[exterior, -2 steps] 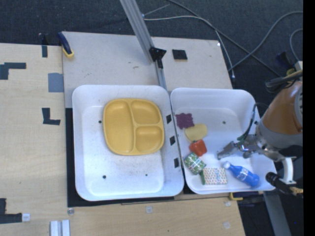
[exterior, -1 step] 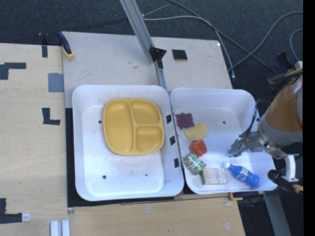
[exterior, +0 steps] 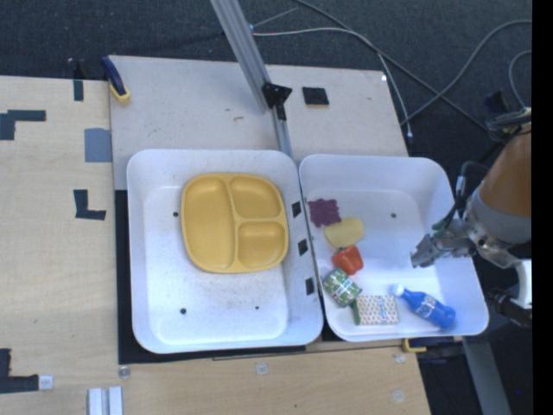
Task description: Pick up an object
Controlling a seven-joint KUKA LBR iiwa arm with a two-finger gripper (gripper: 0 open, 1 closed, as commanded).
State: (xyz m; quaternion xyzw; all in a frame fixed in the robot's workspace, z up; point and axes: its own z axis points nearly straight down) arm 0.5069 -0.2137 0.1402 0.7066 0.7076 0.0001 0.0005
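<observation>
In the right bin [exterior: 380, 173] lie several small objects: a purple piece [exterior: 324, 211], a yellow piece [exterior: 345, 231], a red-orange piece [exterior: 348, 258], a green packet [exterior: 340, 287], a speckled pale packet [exterior: 377, 309] and a blue bottle with a white cap [exterior: 426, 307]. My gripper [exterior: 425, 255] hangs over the bin's right side, above and to the right of the blue bottle, apart from all the objects. Nothing shows between its fingers.
The left bin [exterior: 155, 232] holds a yellow divided plate [exterior: 234, 221]. A slanted metal post [exterior: 244, 41] rises behind the bins. The arm's grey and orange body [exterior: 505, 197] stands at the right bin's right wall. Cables lie on the dark floor behind.
</observation>
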